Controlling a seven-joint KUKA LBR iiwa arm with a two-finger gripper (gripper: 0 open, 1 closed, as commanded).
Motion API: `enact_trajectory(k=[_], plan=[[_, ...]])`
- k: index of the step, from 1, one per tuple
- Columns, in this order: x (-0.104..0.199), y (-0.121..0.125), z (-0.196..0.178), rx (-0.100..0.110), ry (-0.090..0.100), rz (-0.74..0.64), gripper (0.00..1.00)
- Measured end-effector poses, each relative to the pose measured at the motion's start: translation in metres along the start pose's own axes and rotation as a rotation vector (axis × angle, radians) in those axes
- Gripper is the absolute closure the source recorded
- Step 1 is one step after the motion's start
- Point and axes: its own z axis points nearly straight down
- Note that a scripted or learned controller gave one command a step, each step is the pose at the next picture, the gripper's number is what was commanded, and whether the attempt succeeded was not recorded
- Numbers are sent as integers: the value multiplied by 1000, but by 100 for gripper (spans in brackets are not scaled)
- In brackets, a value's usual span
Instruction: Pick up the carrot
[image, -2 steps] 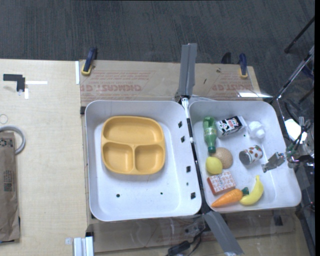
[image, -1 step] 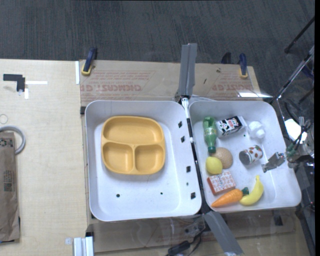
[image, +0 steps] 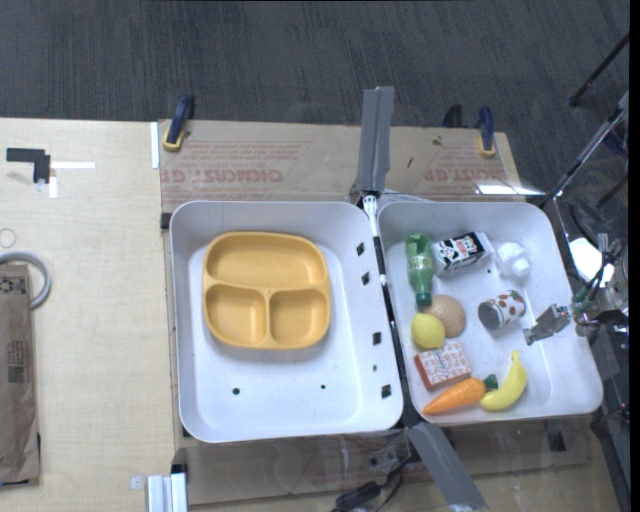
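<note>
Overhead, mirrored red lettering on the cardboard (image: 330, 160) behind the bins is unreadable. The right bin (image: 565, 400) holds the carrot (image: 452, 395) at its front edge, beside a banana (image: 506, 384). The pincer (image: 552, 322) hovers near the bin's right edge; its state cannot be told.

Hand (image: 552, 322) at right bin's (image: 560, 405) right rim: small, blurred, finger state unreadable. Arm behind it cut by right frame edge, mostly out of shot. Brown paper bag (image: 17, 370) on tabletop (image: 90, 300) cut by left edge. Carrot's (image: 455, 395) upper side tucked under red snack box (image: 442, 365); green top touches banana (image: 508, 385). Potato (image: 449, 314) partly hidden behind lemon (image: 428, 331). Label print on milk carton (image: 463, 250) and small can (image: 503, 309) too small to read. Cables at bottom edge cut off.
</note>
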Motion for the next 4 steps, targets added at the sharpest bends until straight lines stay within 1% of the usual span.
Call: enact_trajectory(k=[2, 3, 4], plan=[[0, 0, 0, 0, 0, 0, 0], [19, 37, 21, 2, 0, 369, 0], [7, 16, -8, 0, -1, 210, 0]])
